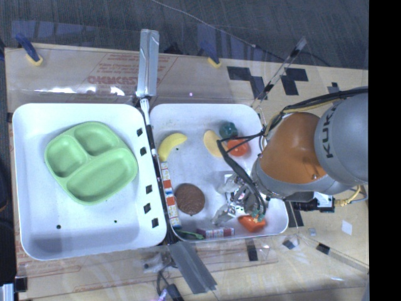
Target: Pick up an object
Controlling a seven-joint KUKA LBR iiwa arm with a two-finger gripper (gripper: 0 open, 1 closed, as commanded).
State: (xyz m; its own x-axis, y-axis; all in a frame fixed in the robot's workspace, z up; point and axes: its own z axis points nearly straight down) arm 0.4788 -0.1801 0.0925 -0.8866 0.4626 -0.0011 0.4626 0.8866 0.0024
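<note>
Two shallow white bins are carried side by side on the counter [75, 74]: in the left bin [25, 187] a pale green three-compartment plastic plate [91, 161] is seen. In the right bin [188, 115] are laid, from left to right, a yellow banana [170, 144], a round brown disc [189, 199], a yellow piece [211, 142] touching an orange-red toy [238, 147], and a dark teal object [228, 130]. The end effector [237, 202] is lowered into the right bin's near right corner just beside a red tomato-like toy [252, 221]; whether it is open or closed cannot be told, and nothing is seen gripped.
</note>
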